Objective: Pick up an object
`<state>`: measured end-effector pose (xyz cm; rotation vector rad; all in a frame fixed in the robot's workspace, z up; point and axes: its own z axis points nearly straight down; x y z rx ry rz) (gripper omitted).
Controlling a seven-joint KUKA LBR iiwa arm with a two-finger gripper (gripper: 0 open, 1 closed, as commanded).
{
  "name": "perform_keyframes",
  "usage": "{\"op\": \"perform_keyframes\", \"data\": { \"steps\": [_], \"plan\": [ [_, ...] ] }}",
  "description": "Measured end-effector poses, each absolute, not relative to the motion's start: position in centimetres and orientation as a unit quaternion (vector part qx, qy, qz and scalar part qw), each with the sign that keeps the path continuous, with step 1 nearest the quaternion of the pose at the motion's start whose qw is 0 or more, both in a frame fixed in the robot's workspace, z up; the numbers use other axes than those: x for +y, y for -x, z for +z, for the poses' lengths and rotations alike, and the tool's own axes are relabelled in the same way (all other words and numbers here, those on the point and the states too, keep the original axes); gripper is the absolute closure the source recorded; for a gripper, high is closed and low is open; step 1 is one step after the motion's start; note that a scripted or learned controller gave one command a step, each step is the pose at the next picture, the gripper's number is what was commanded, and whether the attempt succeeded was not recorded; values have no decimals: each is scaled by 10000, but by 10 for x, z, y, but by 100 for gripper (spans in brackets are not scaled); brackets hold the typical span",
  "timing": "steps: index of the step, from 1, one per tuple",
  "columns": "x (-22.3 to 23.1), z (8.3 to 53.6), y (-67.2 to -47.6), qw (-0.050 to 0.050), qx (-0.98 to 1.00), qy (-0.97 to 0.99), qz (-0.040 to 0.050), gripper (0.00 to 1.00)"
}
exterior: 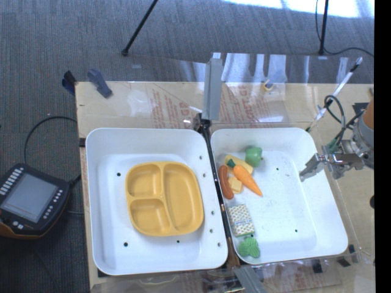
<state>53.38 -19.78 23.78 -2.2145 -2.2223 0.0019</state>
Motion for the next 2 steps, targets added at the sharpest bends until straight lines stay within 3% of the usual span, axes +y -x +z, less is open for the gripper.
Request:
{"op": "perform_keyframes", "data": {
  "steps": [1, 2],
  "plan": [
    [-213, 320, -575, -7, -5968, 8024, -2, 0],
    [-175, 134, -606, 73, -6690, 7432, 40, 0]
  ]
}}
